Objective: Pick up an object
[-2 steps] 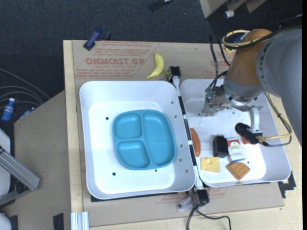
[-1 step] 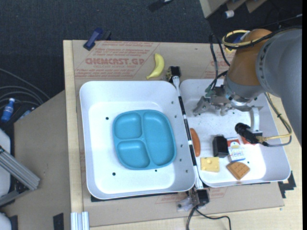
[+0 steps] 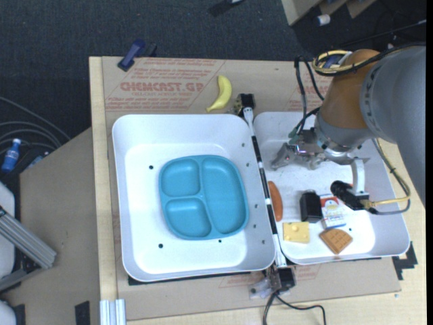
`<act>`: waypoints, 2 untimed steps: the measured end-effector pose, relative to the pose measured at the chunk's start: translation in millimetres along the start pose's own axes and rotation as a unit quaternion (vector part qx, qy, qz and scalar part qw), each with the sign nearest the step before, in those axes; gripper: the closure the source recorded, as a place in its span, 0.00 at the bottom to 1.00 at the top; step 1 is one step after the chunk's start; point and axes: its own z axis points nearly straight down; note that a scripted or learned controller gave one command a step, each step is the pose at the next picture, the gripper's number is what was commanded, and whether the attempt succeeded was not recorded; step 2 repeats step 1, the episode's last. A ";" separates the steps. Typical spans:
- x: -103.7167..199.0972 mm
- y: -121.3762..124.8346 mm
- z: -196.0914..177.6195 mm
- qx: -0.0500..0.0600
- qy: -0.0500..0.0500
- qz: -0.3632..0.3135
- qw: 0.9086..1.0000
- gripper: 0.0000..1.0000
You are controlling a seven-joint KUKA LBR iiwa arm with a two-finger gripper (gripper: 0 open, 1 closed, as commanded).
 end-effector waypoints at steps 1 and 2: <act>-0.8 -81.6 0.5 -0.001 0.000 0.000 1.000 0.00; -0.8 -81.6 0.5 -0.001 0.000 0.000 1.000 0.00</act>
